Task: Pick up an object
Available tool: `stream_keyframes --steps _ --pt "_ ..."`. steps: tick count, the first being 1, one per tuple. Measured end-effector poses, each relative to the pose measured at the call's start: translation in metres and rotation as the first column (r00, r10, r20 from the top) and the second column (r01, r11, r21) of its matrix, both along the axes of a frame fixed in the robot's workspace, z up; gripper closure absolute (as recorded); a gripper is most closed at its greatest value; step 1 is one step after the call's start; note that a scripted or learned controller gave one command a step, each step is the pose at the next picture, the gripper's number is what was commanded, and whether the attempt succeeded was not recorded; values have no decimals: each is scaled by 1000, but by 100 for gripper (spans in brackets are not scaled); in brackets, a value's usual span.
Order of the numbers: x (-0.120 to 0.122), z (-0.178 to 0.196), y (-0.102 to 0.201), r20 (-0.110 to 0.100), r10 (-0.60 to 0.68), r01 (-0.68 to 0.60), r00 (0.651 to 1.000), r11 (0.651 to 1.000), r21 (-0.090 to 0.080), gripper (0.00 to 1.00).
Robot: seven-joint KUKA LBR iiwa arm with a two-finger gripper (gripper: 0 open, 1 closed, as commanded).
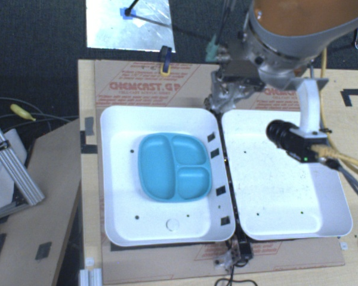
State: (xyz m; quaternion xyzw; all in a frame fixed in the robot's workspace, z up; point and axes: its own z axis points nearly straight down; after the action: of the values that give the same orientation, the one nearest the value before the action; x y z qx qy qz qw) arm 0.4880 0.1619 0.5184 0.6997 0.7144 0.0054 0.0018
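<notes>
Blue sectioned plate [173, 167] lay flat mid left bin [116, 219], untouched. Gripper [227, 97] hung at the plate's 1 o'clock, above the bins' far rim on the counter [137, 82]; its state could not be told. Pick judged not begun: approach, grasp and lift all remained.

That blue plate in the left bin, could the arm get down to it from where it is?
Probably yes. The plate lies flat and alone in the left bin, nothing over it, and the gripper hangs near the bin's far right corner.
</notes>
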Motion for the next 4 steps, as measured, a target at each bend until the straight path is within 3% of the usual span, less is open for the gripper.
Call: stream_keyframes --steps 1,2,3,4 --pt "-2 -127 33 -20 -15 14 1000 1000 -8 100" --pt "-1 -84 0 -5 -21 21 1000 1000 -4 100" --pt "-1 -6 -66 2 -26 26 1000 1000 -3 100" --pt "36 -92 -134 -15 -26 26 1000 1000 -8 100"
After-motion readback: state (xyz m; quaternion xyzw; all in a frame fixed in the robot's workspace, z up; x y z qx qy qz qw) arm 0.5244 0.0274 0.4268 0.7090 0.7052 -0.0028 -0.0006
